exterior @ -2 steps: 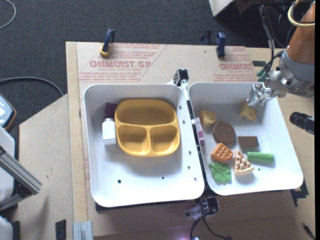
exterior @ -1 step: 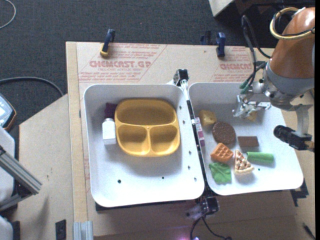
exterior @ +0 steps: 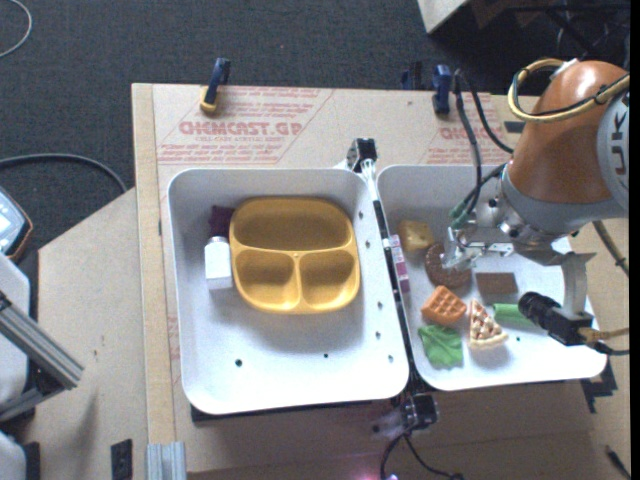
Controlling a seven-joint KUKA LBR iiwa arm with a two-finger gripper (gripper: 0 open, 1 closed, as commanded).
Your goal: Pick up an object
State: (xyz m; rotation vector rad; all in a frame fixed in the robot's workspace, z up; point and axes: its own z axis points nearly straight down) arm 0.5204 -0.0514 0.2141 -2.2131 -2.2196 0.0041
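Dark carpet surrounds the board [exterior: 300,118] bearing two bins; gripper [exterior: 455,256] state unclear.

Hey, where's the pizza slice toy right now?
The pizza slice toy lies in the right bin, near its front edge, just right of the orange waffle piece and below the brown square block.
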